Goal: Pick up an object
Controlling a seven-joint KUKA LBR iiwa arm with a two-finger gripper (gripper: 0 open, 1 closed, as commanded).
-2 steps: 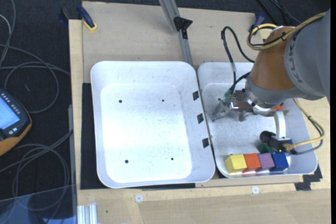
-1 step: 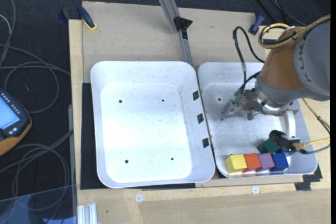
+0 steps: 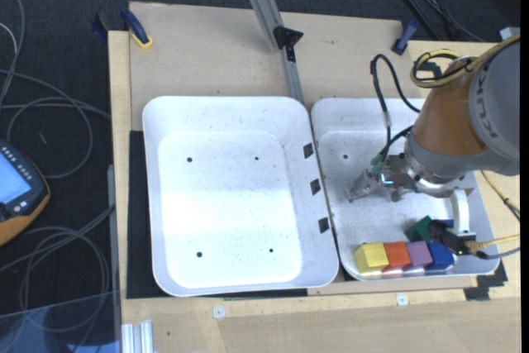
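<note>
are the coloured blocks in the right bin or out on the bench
In the bin. The yellow block, orange block, purple block and blue block sit in a row along the right white bin's near edge.

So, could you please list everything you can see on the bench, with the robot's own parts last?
Bins: two, white, side by side on the bench.
Blocks: a row of four, yellow, orange, purple, blue, at the near edge of the right bin.
Green object: one, just behind the row, partly hidden.
Clamps: two, blue, at the board's far corners.
Pole: one, grey metal, slanting down between the bins.
Arm: one, grey with orange band, over the right bin.
Gripper: one, above the right bin's floor.
</note>
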